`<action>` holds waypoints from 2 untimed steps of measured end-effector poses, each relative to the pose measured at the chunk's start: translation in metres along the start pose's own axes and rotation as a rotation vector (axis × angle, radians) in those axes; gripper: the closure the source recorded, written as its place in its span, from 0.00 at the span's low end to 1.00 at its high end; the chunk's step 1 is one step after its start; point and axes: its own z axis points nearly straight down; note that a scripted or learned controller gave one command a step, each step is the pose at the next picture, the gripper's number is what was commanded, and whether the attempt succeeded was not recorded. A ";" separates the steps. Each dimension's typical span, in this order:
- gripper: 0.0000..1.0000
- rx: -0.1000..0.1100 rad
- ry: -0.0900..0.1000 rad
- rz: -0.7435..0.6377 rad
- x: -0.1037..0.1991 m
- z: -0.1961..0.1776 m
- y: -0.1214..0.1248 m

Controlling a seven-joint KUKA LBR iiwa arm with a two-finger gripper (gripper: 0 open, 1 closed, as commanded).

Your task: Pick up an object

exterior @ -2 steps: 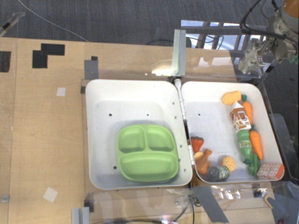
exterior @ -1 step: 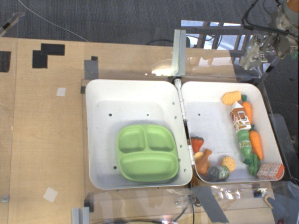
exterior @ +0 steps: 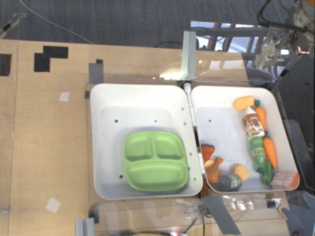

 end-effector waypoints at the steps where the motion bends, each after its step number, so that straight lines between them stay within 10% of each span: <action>1: 1.00 0.000 0.057 0.178 -0.013 -0.024 -0.042; 2: 1.00 0.000 0.044 0.173 -0.016 -0.038 -0.040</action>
